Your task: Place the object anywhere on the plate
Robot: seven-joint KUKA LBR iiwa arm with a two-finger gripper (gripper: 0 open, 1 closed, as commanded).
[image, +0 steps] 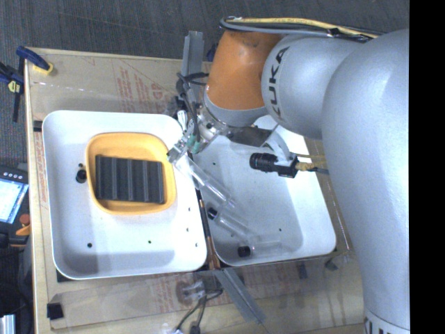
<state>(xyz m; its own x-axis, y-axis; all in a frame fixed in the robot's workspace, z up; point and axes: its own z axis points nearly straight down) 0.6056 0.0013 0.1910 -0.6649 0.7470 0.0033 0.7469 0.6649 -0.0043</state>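
End effector (182, 147) beside ridged plate (132, 174).

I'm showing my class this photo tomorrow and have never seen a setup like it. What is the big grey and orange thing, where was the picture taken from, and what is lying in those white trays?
The big grey and orange shape is a robot arm, a KUKA machine driven by a program. It reaches in from the right side of the picture. The single camera is fixed above the bench and looks down at a slant.

On the bench sit two shallow white bins. The left bin holds a yellow plate with a dark ribbed block lying on it. The right bin sits under the arm; a clear, see-through object lies in it, hard to identify, and a small black thing rests near its lower edge.

The arm's gripper, its two-finger hand, is above the border between the bins. Whether it holds anything cannot be made out.
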